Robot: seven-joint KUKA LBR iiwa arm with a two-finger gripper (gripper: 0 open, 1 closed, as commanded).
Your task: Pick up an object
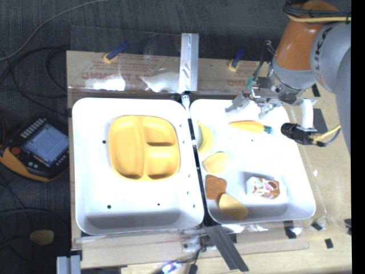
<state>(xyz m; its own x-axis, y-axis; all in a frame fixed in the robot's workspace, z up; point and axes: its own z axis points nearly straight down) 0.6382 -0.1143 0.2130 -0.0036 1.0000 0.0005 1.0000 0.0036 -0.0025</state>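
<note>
The right bin (296, 170) holds a yellow banana-like piece with a green tip (248, 127), a pale yellow round piece (216, 162), a brown piece (215, 186), a tan wedge (232, 206) and a small printed carton (263, 187). A yellow disc (203, 136) leans at the bin's left wall. My gripper (251, 105) hangs over the bin's far side, just above the banana-like piece, its fingers (237, 106) spread apart with nothing between them.
The left bin (91, 198) carries a yellow divided tray (144, 146). A metal divider post (189, 61) stands behind the bins. A handheld pendant (35, 148) lies on the floor at the left. Cables trail by the wrist (305, 132).
</note>
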